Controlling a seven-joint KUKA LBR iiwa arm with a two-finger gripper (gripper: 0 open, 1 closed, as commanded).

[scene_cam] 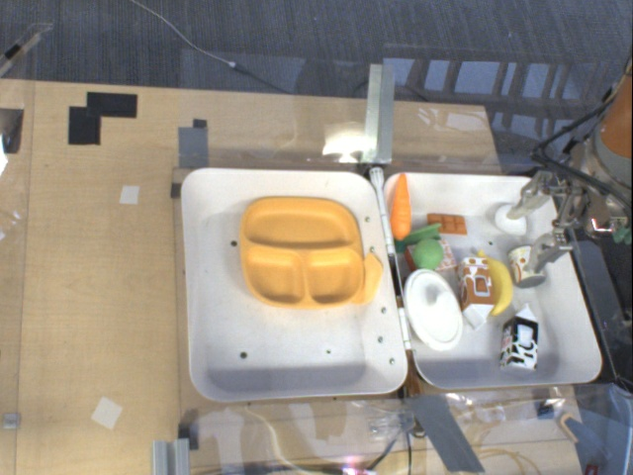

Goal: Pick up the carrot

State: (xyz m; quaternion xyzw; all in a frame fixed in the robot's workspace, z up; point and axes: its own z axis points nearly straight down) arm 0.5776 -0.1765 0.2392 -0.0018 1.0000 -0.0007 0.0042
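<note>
— Claw (550, 224) first: where does it stand?

— It hangs over the right bin (584, 339) near that bin's right rim, fingers spread, nothing between them. A small cup (521, 263) sits just beside the lower finger.

— And the carrot (401, 207)?

— It lies at the far left of the same bin, close against the wall that divides the two bins, towards the upper corner. From the claw it is to the left in the camera view, well apart, with a brown block (447, 226) between them. Its long axis runs roughly up and down the picture, along the divider, green top (419, 236) at the lower end.

— So the coming move?

— Judging from this, the arm would have to travel left across the bin and set its fingers across the carrot's width; the wall so near could crowd one finger.

— Any writing?

— None legible. A small carton with black and white patches (518, 345) and a printed packet (477, 283) by the banana (500, 287) are too small to read. The yellow tray (303, 250) in the left bin (213, 295) is plain.
</note>
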